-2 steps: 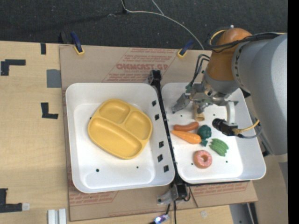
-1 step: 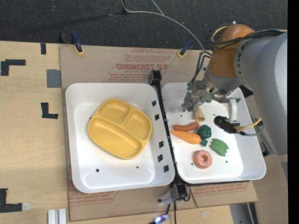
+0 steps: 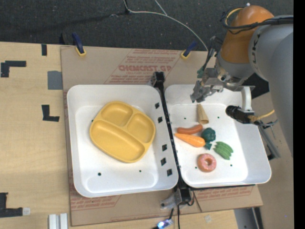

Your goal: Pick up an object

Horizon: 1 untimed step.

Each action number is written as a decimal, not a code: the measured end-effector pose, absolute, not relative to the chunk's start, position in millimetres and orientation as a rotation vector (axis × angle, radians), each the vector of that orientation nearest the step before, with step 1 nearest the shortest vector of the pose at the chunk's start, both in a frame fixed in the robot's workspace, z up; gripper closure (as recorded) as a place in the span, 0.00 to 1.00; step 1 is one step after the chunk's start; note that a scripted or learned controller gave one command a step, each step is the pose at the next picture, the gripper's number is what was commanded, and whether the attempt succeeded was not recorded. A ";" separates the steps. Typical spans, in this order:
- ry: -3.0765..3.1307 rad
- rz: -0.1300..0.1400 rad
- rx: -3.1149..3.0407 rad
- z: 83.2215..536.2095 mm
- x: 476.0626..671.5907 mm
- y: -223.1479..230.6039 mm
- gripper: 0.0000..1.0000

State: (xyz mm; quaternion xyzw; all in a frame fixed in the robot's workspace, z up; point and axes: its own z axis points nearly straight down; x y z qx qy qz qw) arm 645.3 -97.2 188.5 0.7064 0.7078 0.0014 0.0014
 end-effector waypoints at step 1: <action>2.221 0.005 2.217 242.0 646.6 -96.7 1.00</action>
